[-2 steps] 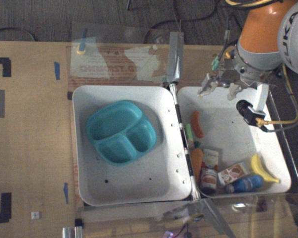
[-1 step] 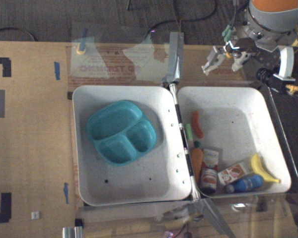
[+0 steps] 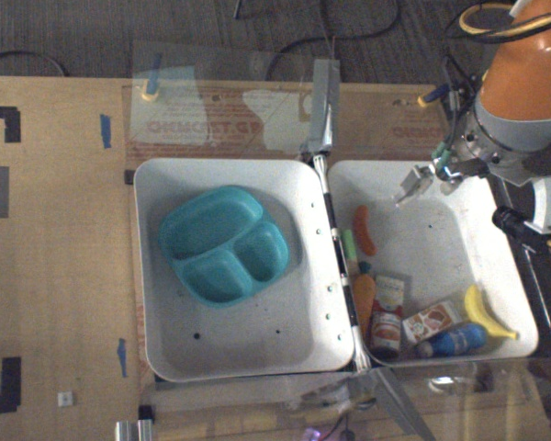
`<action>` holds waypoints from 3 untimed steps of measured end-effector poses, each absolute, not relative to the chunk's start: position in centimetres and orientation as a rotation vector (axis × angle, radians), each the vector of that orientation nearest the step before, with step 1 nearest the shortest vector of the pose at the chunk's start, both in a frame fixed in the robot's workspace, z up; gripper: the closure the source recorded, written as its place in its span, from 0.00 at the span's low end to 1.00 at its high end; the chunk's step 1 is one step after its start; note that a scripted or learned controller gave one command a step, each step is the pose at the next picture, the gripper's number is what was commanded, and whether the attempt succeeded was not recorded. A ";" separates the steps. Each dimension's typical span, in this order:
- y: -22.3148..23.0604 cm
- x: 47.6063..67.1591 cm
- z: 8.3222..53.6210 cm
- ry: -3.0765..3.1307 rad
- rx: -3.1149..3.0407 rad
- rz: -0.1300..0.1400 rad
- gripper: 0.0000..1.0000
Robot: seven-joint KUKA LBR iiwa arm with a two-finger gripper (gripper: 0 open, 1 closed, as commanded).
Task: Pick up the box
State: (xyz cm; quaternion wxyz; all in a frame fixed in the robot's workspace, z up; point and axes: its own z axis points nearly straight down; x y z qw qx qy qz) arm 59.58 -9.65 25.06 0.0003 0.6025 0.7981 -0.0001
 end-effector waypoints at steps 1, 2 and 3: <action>-9.9 59.7 26.0 2.501 1.896 0.002 1.00; -9.9 59.7 26.0 2.501 1.896 0.002 0.00; -6.0 60.0 18.4 2.505 1.897 0.000 0.00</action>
